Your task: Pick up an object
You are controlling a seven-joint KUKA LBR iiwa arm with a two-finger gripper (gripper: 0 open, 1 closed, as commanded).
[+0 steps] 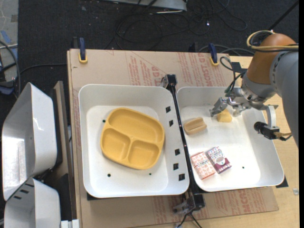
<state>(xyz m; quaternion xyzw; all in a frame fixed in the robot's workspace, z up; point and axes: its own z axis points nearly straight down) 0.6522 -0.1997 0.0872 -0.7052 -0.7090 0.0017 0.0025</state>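
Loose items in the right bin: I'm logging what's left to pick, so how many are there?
4. A tan block near the divider, a small yellow lump by the claw, and two small packets, and, side by side at the front. The arm may hide more.

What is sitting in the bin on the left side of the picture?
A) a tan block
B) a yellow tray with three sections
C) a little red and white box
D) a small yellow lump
B: the yellow tray with three sections lies alone in the left bin, while the boxes, the tan block and the yellow lump are all in the right bin.
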